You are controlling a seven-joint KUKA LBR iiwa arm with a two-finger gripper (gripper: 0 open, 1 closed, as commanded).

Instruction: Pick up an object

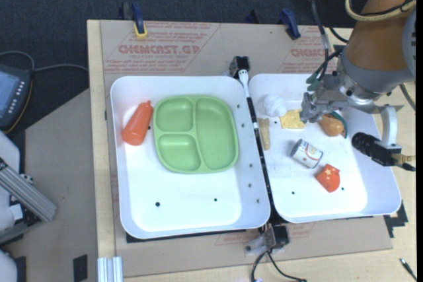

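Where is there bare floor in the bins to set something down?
Left bin: the front strip below the green divided plate. Right bin: the front strip below the small can and red piece. Crowded: the right bin's back half, around the gripper.

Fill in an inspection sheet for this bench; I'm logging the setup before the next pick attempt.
Surface: two shallow white bins on a brown board.
Job's things: orange plastic carrot and green divided plate in left bin; small tin can, red strawberry toy, yellow wedge in right bin.
Clutter: nothing seen.
Grippers: pincer low over right bin.
Cables: black cable at left.
Surroundings: dark carpet.
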